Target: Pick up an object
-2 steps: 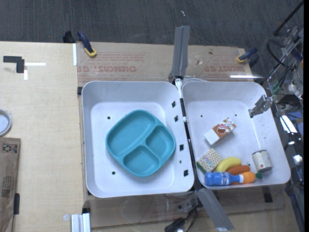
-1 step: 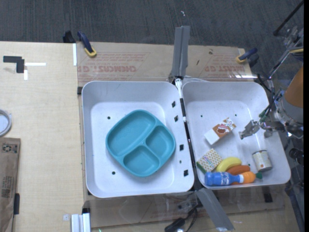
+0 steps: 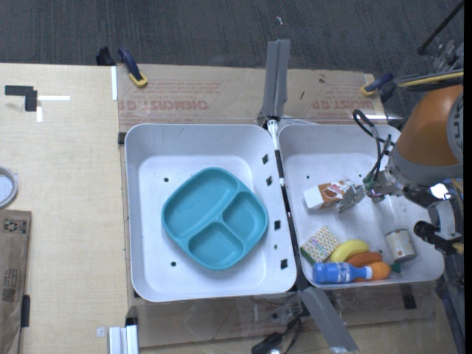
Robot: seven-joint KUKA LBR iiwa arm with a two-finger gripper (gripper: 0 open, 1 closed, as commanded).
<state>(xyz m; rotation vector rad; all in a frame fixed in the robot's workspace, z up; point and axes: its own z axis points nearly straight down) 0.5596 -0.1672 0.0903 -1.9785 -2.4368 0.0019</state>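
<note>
Camera view: left of the gripper (image 3: 352,198) lies a blue divided plate (image 3: 214,217); touching its tips, the small carton (image 3: 327,194). I cannot tell how the tool is set. Best to centre over the carton, descend squarely, then close firmly.

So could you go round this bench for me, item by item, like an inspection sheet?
Surface: two white bins, left bin, right bin, on a wooden bench.
Job's things: small carton, patterned packet, banana, blue bottle, tin can, all in the right bin.
Clutter: blue divided plate in the left bin.
Grippers: gripper beside the carton.
Cables: black cable by the wrist.
Surroundings: clamps, tape roll.
</note>
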